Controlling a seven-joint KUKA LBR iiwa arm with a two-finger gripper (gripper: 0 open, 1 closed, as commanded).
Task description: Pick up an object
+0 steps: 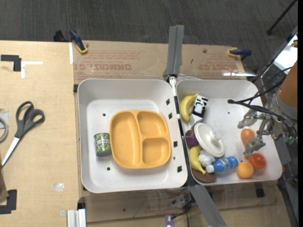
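Gripper [252, 135] low in right bin [227, 91], fingers spread and holding nothing, above oranges [251, 162]; yellow tray [140, 138], green can [102, 144] in left bin [94, 174]

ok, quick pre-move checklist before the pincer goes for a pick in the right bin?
1. Pincer over the right bin: ok.
2. Candidate close by, the orange-red balls just beneath it: ok.
3. Anything between its fingers: nothing seen, ok.
4. Space around the balls, bin wall right beside them: not ok.
5. Blue bottle apart from the nearest ball: cannot tell.
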